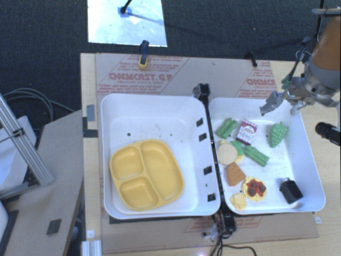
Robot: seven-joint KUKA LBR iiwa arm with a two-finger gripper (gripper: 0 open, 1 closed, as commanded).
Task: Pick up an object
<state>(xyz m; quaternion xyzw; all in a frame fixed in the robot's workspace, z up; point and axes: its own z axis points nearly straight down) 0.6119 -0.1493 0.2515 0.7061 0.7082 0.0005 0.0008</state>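
Two shallow white plastic bins [160, 103] are set side by side — the left holds a yellow compartmented plastic tray [146, 173], the right a loose scatter of toy food, apparently spread for single picks. The two-finger metal gripper [282, 103] is seen spread and empty above the right bin's far rim — nearest the green bumpy toy vegetable [277, 134].

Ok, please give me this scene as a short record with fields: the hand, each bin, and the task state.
hand: hand open, holding nothing, above the right bin's far edge
left bin: yellow divided tray
right bin: toy foods, small red-and-white packet, black block
task state: nothing picked up
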